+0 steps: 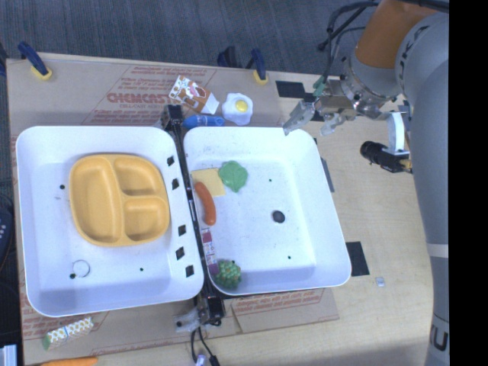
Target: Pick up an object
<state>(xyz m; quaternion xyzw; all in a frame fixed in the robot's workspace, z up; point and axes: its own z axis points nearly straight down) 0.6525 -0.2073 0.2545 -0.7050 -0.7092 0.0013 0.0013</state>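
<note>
Sausage (206,203), cheese slice (207,180), green leafy piece (233,175), a knobbly green lump (226,273) (broccoli, I'd guess) and a small dark disc (278,216): those are the candidates, all lying in the right bin (324,204), and any one would satisfy the task. From the gripper (311,117) every one of them sits below and to the left; the green leafy piece is nearest, the knobbly lump farthest, tucked against the bin's near rim. The gripper hangs above the bin's far right corner, just outside the rim, with its two fingers (293,122) spread apart and nothing between them.

To do this step well, I'd pick something standing free. The sausage lies along the left wall, touching the cheese slice, so a finger might catch the wall or drag the cheese. The leafy piece overlaps the cheese corner too. The dark disc sits alone on open floor, but looks very flat (hard to pinch). Whichever it is, the fingers should come straight down astride it and close across its narrow side.

Hard to judge from here: how high the fingertips hang, and what the disc really is. The left bin (30,204) holds a yellow divided tray (118,199), well away.
</note>
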